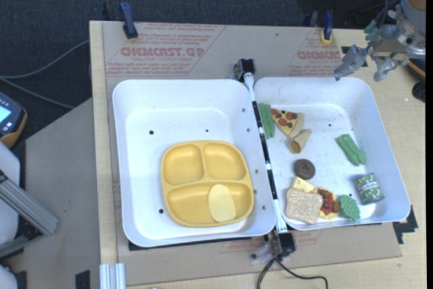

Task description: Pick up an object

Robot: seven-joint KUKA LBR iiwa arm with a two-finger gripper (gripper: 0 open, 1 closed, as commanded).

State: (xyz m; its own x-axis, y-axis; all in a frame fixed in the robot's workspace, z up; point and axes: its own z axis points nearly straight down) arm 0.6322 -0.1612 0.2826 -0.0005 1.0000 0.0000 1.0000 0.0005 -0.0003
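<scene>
grey two-finger end effector (363, 64) hangs with its fingers spread, gripping nothing, above the far rim of the right shallow white bin (379, 112). near it the bin floor lies bare; a pizza-slice toy (287, 120) rests toward the divider.

arm (414, 10): grey, rounded wrist | fingers (350, 63): two, pale grey metal | black cable along wrist

One fixed overhead camera, slanted down over both white bins (128, 166).
</scene>
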